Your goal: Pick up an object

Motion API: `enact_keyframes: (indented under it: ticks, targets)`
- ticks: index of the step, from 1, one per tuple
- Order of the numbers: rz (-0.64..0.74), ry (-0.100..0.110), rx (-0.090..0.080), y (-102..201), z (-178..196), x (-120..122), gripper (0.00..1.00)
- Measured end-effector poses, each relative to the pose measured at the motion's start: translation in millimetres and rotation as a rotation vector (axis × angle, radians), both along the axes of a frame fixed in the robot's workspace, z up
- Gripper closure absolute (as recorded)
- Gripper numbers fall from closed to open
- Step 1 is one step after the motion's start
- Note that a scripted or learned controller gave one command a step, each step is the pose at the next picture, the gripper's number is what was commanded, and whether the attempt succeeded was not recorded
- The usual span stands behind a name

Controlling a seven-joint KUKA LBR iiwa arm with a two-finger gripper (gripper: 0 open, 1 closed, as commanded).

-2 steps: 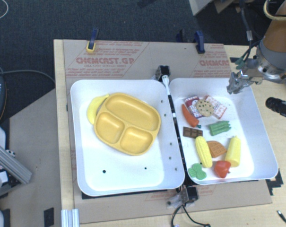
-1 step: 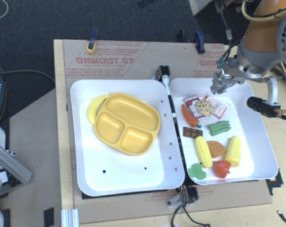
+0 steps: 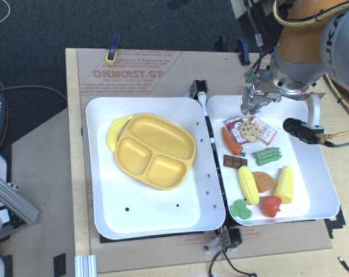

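Hovering over the round cookie point(image 3: 250, 133), fingers point(image 3: 250, 112) pointing down, spread unclear; beside it, carrot point(image 3: 232, 141) lies diagonally

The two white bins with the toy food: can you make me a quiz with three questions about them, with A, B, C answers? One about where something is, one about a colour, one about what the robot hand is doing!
1. Where is the yellow tray?
A. Left bin
B. Right bin
C. On the floor

2. What colour is the toy corn?
A. Blue
B. Yellow
C. Purple

3. Where is the gripper?
A. Over the left bin
B. Above the cookie packet, in the right bin
C. Down by the tomato

Answers:
1 A, the tray lies in the left bin.
2 B, the corn is yellow.
3 B, the gripper hangs just above the cookie packet at the back of the right bin.
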State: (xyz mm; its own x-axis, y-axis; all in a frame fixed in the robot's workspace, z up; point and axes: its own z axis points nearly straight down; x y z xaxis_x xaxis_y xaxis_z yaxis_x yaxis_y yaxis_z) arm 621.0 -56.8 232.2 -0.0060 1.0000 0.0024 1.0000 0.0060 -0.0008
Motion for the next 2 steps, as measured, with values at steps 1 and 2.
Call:
enact_keyframes:
  ticks: [1, 2]
  targets:
    - [-0.001, 0.002, 0.0, 52, -13, -6, 1.0]
    - [0.0, -0.002, 0.0, 101, 0, -12, 1.0]
